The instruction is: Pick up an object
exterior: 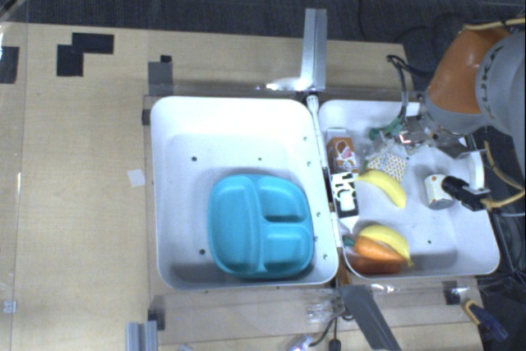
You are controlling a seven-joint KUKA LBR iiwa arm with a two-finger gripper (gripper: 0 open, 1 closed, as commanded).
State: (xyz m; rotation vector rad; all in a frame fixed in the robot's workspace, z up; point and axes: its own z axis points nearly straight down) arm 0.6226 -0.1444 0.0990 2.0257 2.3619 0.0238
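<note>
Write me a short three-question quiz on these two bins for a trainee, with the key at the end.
1. True or false: the blue divided tray lies in the right bin.
2. How many bananas lie in the right bin? A) one B) two C) four
3. Fill in the blank: the gripper is over the far end of the ____ bin.

Key
1. False. The tray lies in the left bin.
2. B. One lies near the middle of the bin, and the other lies at the near end on top of an orange-red item.
3. Right.
</note>
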